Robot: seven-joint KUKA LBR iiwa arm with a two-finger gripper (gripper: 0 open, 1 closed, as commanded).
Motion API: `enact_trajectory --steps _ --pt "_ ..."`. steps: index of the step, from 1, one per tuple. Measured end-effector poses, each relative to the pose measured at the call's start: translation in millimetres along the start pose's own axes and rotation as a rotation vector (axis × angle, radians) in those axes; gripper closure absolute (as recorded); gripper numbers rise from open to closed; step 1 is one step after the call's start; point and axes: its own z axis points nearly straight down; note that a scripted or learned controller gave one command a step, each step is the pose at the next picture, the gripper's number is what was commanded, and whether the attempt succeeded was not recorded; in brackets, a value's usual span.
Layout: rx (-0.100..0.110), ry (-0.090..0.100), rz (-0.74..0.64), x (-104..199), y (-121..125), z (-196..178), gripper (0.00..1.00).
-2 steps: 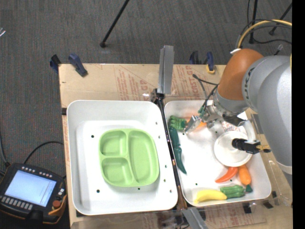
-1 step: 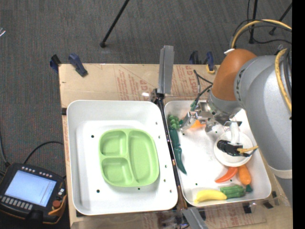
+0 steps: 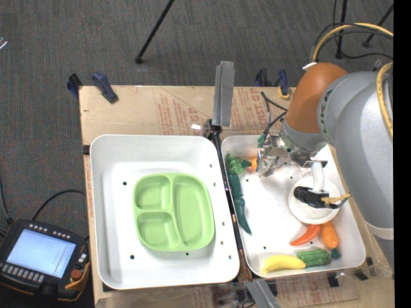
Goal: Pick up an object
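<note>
— Over the right bin's [image 3: 257, 249] far end, what is the gripper [image 3: 268, 161] doing?
— Hanging low by the broccoli [image 3: 236, 166], nothing visibly held; how its claw stands I cannot tell.
— And the objects?
— A banana [image 3: 282, 263], green beans [image 3: 314, 256], red chili [image 3: 304, 235] and carrot [image 3: 329, 235] lie near the front; 1 green divided plate [image 3: 173, 212] sits in the left bin [image 3: 109, 165]

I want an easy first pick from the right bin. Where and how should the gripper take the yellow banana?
Probably across the middle of the yellow banana, coming straight down. It lies flat near the right bin's front wall, its length running left-right, so fingers closing front to back span its narrow width. The green vegetable sits close at its right end, so stay left of it.
</note>
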Motion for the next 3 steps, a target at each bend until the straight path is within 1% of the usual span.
enact_trajectory --steps 1,2,3 --pt "-0.007 0.0 -0.261 -69.0 -132.6 -47.8 1.0" --pt "-0.005 0.002 -0.263 -67.4 -132.8 -46.5 0.0" --pt "-0.037 0.009 -0.294 -107.0 -141.8 -2.6 0.0"
